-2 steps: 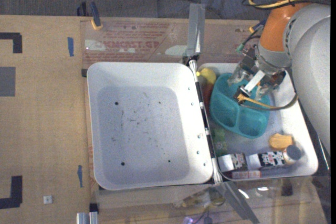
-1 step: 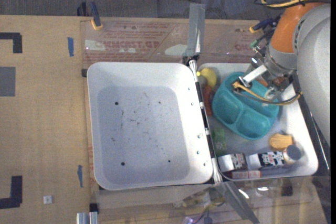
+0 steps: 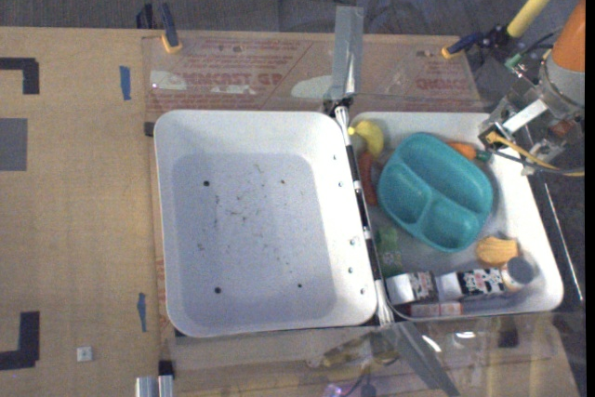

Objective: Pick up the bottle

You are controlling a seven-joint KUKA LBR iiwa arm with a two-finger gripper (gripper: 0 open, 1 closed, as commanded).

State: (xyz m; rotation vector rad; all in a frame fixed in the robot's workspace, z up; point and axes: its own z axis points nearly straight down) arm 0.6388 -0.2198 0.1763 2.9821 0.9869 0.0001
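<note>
One bottle [image 3: 460,284] is lying flat well below the pincer [image 3: 509,127], which is hovering over the bin [image 3: 548,237] rim, grip state unclear, seemingly staging an approach.

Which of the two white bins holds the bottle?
The right-hand white bin, nearer the arm. The bottle with the black-and-white label lies on its side along that bin's front wall, below the teal divided plastic plate.

Two white bins [image 3: 177,200]; the right one holds a teal divided tray [image 3: 435,191], a yellow fruit [image 3: 370,136], and a bottle [image 3: 460,284] with a black-and-white patterned label.
</note>
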